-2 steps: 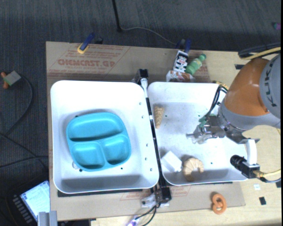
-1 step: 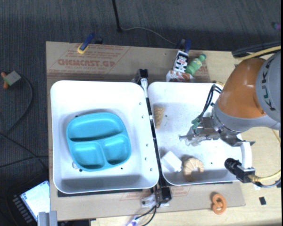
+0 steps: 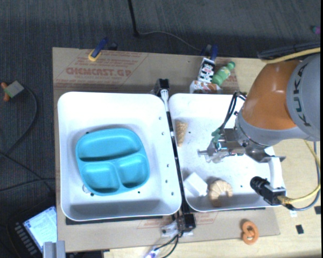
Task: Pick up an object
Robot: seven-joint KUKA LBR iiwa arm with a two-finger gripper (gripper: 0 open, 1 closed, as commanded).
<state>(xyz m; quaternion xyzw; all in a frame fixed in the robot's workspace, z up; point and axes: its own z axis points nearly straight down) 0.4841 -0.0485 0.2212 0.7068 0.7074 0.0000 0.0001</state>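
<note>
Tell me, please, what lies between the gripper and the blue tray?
In the camera view, bare bin floor, a small tan piece by the right bin's left wall, and the bins' adjoining walls separate the gripper from the blue tray.

A tan, rounded object (image 3: 219, 190), perhaps a shell, lies near the right bin's front edge. A white block (image 3: 195, 185) sits just beside it.

The two bins (image 3: 113, 104) are looking like smooth white plastic, faintly glossy. The blue tray (image 3: 112, 160) is showing a glossy moulded plastic surface. The desk (image 3: 124, 69) is looking like matt brown cardboard or board with printed red lettering. The arm (image 3: 274, 104) is shining in glossy orange and grey, and the tool (image 3: 218, 150) is glinting like bare metal. The floor (image 3: 43, 15) is looking like dark, rough carpet.
</note>
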